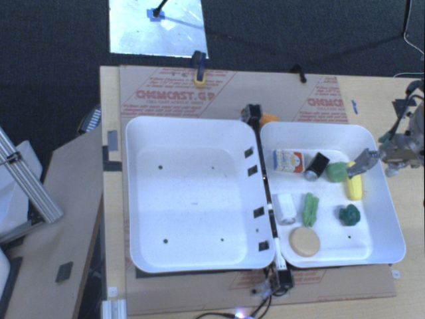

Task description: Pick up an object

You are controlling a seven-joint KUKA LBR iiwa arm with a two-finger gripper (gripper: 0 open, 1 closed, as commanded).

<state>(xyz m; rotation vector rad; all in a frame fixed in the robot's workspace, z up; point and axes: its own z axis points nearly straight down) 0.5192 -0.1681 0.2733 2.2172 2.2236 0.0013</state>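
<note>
The right bin point(382, 244) holds several small objects. Among them are a white carton with orange and blue print point(289, 161), a black cylinder point(318, 166), a pale green lump point(337, 171) and a yellow banana-shaped piece point(354, 189). Nearer the front lie a dark green lump point(349, 214), a light green strip point(310, 209), a white block point(286, 207) and a tan disc point(305, 242). My gripper point(362, 161) reaches in from the right edge. It hangs over the far end of the yellow piece, just right of the pale green lump. Nothing is visibly held.
The left bin point(143, 178) stands beside the right one, with a black hinged divider point(262, 185) between them. Both rest on a cardboard sheet point(172, 92). An orange object point(268, 119) lies just behind the bins. A shiny metal plate point(158, 18) lies beyond the bench.
</note>
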